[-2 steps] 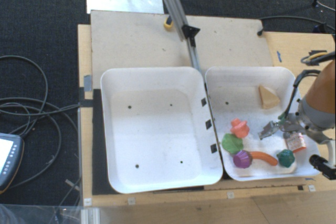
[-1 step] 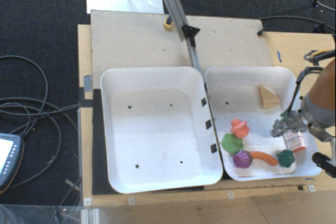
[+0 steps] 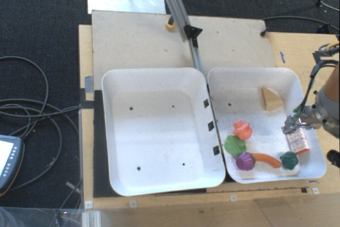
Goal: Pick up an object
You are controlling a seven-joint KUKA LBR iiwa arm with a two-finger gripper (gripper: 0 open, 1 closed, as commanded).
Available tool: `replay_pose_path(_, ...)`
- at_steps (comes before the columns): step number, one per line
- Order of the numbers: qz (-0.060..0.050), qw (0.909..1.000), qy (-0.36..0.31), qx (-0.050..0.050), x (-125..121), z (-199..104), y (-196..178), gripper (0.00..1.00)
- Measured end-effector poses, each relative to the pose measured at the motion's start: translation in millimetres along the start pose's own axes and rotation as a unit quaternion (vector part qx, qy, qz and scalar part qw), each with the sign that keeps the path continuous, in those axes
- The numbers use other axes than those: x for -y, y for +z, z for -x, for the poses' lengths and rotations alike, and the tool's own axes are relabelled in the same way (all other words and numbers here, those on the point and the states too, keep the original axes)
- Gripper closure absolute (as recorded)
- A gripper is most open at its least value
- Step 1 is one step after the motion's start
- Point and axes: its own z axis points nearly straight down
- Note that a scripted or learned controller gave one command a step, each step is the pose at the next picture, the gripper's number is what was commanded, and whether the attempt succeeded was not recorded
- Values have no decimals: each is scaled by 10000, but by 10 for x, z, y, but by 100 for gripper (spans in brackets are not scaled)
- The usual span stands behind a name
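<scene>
Unreadable red-and-white label on small bottle [image 3: 297, 141]

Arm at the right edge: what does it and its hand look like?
Grey metal hand at the right bin's right wall. An orange section of the arm shows at the frame edge. A thin dark cable runs down to the hand.

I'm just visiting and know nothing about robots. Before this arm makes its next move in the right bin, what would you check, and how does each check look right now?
1. Gripper above the right bin: ok.
2. Something under it: ok, a white and red packet lies just below.
3. Packet between the jaws: cannot tell.
4. Jaws open or shut: cannot tell.
5. Neighbours clear: not ok, the dark green toy sits close to the packet.
6. Other things reachable: ok, the orange carrot and tan wedge lie uncovered.
</scene>
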Motion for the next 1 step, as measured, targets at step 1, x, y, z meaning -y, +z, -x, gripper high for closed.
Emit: replay_pose_path(1, 9, 10000, -19, 2, -119, -31, -519, 100)
